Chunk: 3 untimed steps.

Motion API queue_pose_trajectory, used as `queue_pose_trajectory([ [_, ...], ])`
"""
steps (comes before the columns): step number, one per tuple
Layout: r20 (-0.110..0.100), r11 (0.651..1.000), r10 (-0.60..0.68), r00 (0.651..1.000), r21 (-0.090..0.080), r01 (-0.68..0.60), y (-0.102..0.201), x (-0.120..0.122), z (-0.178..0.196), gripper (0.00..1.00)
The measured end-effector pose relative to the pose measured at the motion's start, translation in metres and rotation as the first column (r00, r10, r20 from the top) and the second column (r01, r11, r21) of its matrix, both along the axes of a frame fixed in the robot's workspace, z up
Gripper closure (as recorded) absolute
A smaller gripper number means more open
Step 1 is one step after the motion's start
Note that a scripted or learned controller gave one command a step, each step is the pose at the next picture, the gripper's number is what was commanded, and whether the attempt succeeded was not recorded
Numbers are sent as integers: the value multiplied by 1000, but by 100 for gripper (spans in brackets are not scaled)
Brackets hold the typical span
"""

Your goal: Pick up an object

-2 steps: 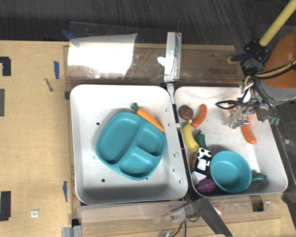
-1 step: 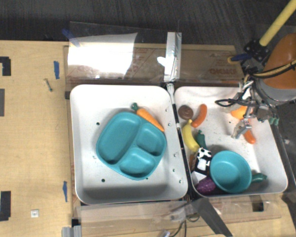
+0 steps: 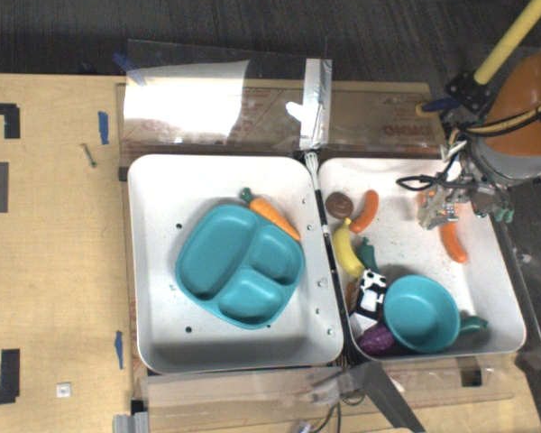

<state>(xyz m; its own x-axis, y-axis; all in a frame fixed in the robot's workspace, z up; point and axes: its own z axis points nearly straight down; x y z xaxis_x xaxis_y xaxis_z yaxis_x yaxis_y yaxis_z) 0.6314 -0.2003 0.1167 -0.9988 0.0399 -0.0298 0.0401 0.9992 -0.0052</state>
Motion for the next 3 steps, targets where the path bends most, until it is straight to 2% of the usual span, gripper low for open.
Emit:
queue_pose_trajectory([
  [1,-20,994,105,994,6,-105,54,20,-21,100],
  [2,-15,967,-255,967,10,255,117,39,74,100],
  [3,-16,909,-415,910,12,416,146,27,150,100],
])
